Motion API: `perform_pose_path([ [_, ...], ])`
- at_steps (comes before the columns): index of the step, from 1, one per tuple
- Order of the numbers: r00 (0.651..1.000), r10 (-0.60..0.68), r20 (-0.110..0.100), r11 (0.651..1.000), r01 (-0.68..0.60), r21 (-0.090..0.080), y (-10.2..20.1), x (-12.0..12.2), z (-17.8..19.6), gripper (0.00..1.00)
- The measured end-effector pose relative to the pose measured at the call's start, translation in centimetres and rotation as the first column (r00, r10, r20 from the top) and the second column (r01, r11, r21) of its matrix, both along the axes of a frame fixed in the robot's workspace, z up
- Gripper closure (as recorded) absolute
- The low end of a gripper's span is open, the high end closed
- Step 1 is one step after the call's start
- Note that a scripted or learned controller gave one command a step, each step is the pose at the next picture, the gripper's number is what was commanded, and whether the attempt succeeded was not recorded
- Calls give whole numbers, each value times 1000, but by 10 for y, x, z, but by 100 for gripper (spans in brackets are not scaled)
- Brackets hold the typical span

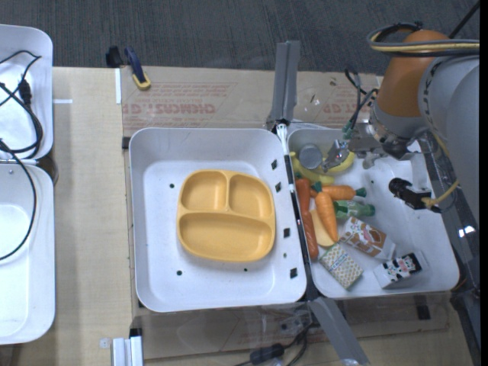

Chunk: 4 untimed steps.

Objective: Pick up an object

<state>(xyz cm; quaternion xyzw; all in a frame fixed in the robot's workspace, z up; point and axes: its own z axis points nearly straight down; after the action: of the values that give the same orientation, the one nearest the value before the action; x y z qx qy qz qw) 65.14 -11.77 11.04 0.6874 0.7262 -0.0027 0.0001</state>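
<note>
The right bin (438, 239) holds a heap of toy food. A yellow banana (329, 177) lies at its far left, beside a small grey round cup (309, 156). Below them lie two orange carrots (328, 216) (341, 192) and a long red-orange piece (307, 221) along the bin's left wall. My gripper (338, 156) hangs low at the far end of this bin, right over the banana and next to the cup. Nothing shows as lifted.
A yellow divided plate (226, 215) lies in the left bin (152, 265). Near the right bin's front are a brown-and-white carton (364, 237), a patterned box (341, 266) and a black-and-white cow-print carton (400, 267). A blue-and-yellow clamp (134, 66) lies on the bench behind the bins.
</note>
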Motion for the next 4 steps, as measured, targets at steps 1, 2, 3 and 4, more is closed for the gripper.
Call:
perform_pose_path([
  [1, 999, 33, 3, 999, -33, 2, 0, 7, -18, 0],
  [2, 999, 34, 3, 999, -34, 0, -1, 7, -9, 100],
  [3, 999, 34, 3, 999, -34, 0, -1, 7, -9, 0],
  [4, 1000, -15, 2, 1000, 15, 3, 4, -36, -19, 0],
])
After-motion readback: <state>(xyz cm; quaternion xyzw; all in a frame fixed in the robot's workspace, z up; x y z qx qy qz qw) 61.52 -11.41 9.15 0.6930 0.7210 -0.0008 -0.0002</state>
